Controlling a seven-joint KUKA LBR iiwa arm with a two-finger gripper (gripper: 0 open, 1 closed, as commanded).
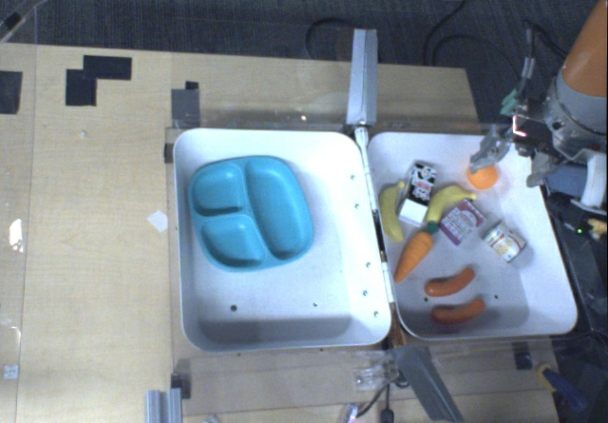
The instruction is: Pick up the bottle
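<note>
Gripper [494,147], grip state unclear, hangs over the right bin's [560,317] far edge, bottle [503,242] nearby.

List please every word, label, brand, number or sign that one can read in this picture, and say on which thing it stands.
No text can be read here.
Black-and-white carton: printed pattern, too blurred to read.
Purple packet: pale label, too small to read.
Small bottle: label band, blurred, unreadable.
Black shapes on the bench: plain marks, no letters or numbers.
</note>
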